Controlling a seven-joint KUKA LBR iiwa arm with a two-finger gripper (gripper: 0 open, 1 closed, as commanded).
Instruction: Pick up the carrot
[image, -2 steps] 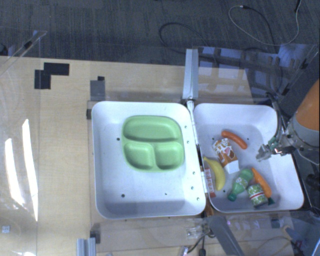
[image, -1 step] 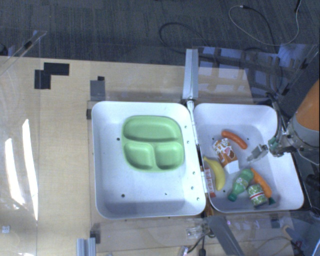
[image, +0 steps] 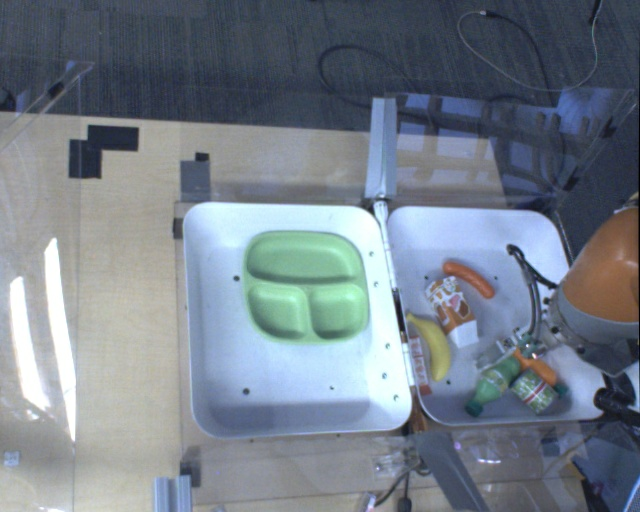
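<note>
The carrot (image: 540, 370), a short orange piece, lies near the front right corner of the right bin (image: 470, 235). It rests between a green bottle (image: 492, 385) and a green can (image: 536, 396). My gripper (image: 526, 346) hangs low over the bin, just above and left of the carrot and very close to it. Whether they touch is unclear. The grey arm with its orange band (image: 608, 282) reaches in from the right and hides the bin's right wall.
An orange-red sausage-shaped toy (image: 468, 279), a printed packet (image: 452, 306) and a banana (image: 434, 346) lie in the right bin. The left bin (image: 215, 330) holds a green divided tray (image: 305, 285). A black cable (image: 527, 270) loops near the wrist.
</note>
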